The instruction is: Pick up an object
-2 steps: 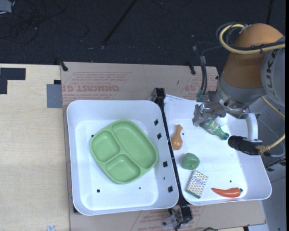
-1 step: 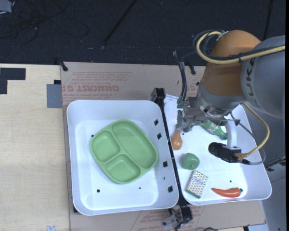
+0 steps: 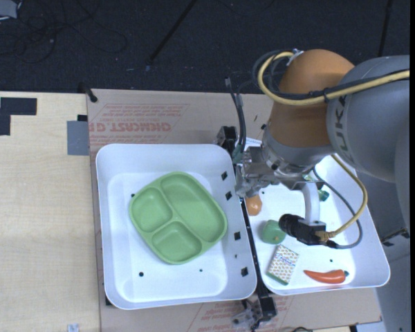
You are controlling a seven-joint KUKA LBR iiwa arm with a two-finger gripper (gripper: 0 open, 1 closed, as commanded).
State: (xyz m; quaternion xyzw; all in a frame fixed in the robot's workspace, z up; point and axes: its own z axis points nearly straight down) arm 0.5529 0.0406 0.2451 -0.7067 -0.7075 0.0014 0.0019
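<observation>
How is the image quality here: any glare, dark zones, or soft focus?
Camera view: the left bin is evenly lit, its green tray crisp; the arm shades part of the right bin; the top band beyond the bench is near black; the chili and small box are sharp; glare brightens the bin floor near the arm.

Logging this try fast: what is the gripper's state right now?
Gripper: low in the right bin, just above the small orange object; open or closed cannot be told.
</observation>
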